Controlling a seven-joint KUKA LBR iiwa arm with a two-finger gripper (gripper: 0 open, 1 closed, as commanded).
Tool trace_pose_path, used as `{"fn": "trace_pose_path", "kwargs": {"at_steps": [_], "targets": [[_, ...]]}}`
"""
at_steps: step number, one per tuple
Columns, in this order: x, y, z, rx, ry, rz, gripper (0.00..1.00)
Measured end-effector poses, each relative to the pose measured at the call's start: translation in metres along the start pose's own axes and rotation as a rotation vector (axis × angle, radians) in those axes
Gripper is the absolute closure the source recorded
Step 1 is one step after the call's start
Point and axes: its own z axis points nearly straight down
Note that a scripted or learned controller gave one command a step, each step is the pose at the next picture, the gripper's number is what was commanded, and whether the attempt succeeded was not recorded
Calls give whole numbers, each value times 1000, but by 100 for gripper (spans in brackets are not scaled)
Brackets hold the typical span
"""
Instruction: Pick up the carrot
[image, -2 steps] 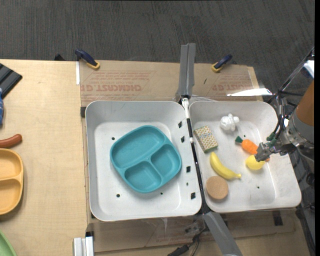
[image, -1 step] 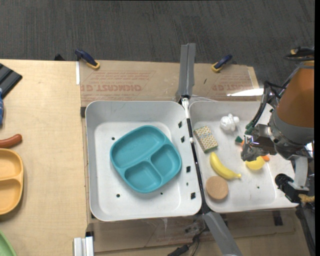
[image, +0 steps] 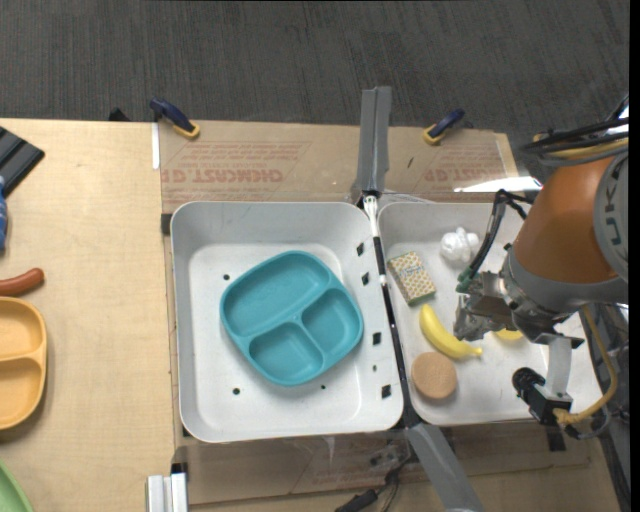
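The gripper (image: 474, 322) hangs low over the right bin (image: 487, 410), its tip just above the upper end of the banana (image: 446, 338). Whether it is apart or together cannot be told from this slant, and nothing can be seen held in it. No carrot can be picked out with certainty. The likeliest candidate is a yellow-orange scrap (image: 508, 335) just behind the gripper, toward the arm and mostly hidden under the wrist. To do this step well, the gripper should probably move off the banana and centre over that piece. It should then line up across the piece's narrow width and go down only once it is clear of the banana. The small box (image: 411, 276) lies a little beyond the gripper, the round tan disc (image: 434, 377) nearer the bin's front edge, and both are apart from it.
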Motion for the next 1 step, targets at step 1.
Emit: {"fn": "trace_pose_path", "kwargs": {"at_steps": [1], "targets": [[-45, 9, -11, -1, -1, 280, 100]]}}
